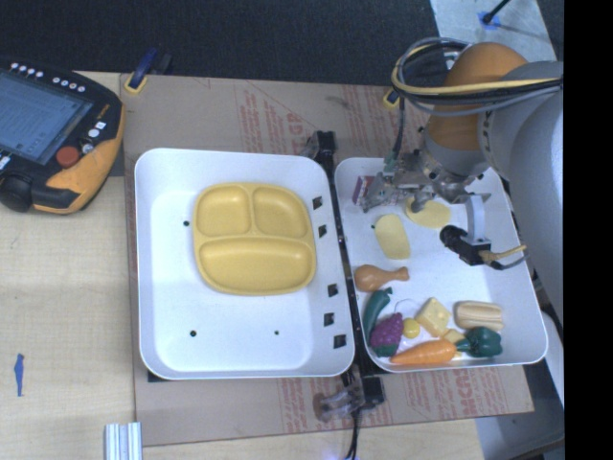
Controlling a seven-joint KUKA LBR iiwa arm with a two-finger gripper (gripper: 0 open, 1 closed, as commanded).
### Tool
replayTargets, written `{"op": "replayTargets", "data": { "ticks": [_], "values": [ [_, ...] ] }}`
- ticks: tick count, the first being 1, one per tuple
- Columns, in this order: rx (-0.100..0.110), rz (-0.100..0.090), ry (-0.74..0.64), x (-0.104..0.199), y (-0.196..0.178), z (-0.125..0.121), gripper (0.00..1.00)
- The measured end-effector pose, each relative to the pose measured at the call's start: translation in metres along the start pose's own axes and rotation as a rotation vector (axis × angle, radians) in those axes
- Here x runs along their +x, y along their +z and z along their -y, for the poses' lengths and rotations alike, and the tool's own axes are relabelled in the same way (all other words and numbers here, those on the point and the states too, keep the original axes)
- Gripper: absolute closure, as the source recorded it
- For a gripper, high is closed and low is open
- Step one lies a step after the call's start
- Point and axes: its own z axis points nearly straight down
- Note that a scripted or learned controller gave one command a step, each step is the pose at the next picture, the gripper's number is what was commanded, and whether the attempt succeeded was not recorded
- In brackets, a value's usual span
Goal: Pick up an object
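Toy food (428,326) fills the right bin (530,353) — claw (407,192) (grip unclear) overhead — no legible writing.

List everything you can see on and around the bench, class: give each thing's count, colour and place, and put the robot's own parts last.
divided plate: 1, yellow, in the left bin
left bin: 1, white, bench centre
right bin: 1, white, beside the left bin
pale oval piece: 1, pale yellow, upper right bin
drumstick: 1, brown, middle of right bin
grapes: 1 bunch, purple, lower right bin
carrot: 1, orange, bottom edge of right bin
cheese wedge: 1, yellow, lower right bin
bread roll: 1, tan, lower right bin
control pendant: 1, grey and orange, far left
arm: 1, grey with orange, right
gripper: 1, dark, over upper right bin
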Motion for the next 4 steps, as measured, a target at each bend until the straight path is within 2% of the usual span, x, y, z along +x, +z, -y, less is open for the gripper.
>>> {"op": "replayTargets", "data": {
  "ticks": [1,2,3,4],
  "values": [
    [0.008,0.0,0.006,-0.023,0.001,0.052,0.0],
    [0.003,-0.001,0.002,-0.002,0.001,0.046,0.0],
    [-0.001,-0.001,0.003,-0.003,0.0,0.028,0.0],
    [0.002,0.0,0.002,-0.004,-0.011,0.028,1.0]
  ]
}}
